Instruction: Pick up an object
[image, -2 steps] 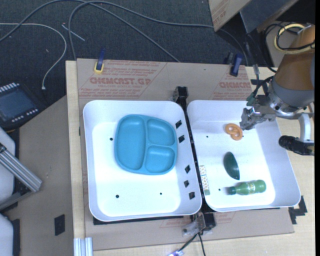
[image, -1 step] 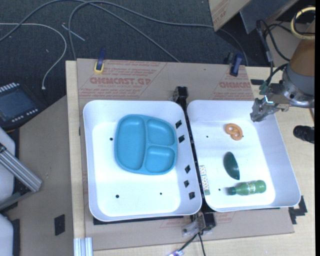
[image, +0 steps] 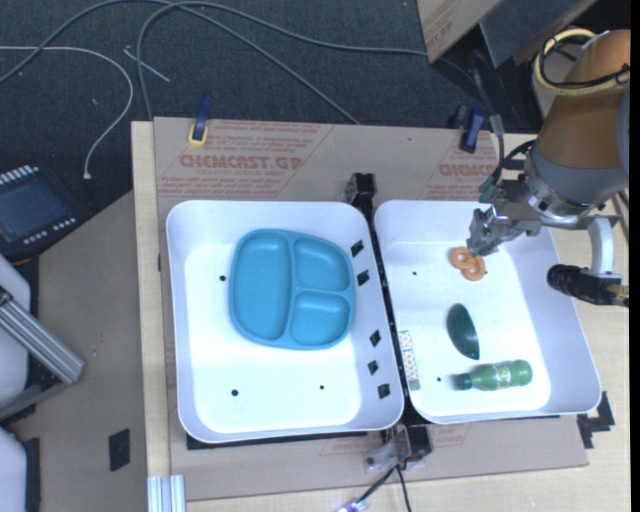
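Here we hang our gripper (image: 484, 243) just above the orange pretzel (image: 467, 263), lined up for a grab; whether it is parted or closed, we cannot tell.

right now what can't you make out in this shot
- Tool, camera view: too small and blurred to read its fingers.
- Orange pretzel-shaped item: the tool covers its upper edge, so contact is unclear.
- Green bottle: label too small to read.
- Arm: cut off by the top and right edges.
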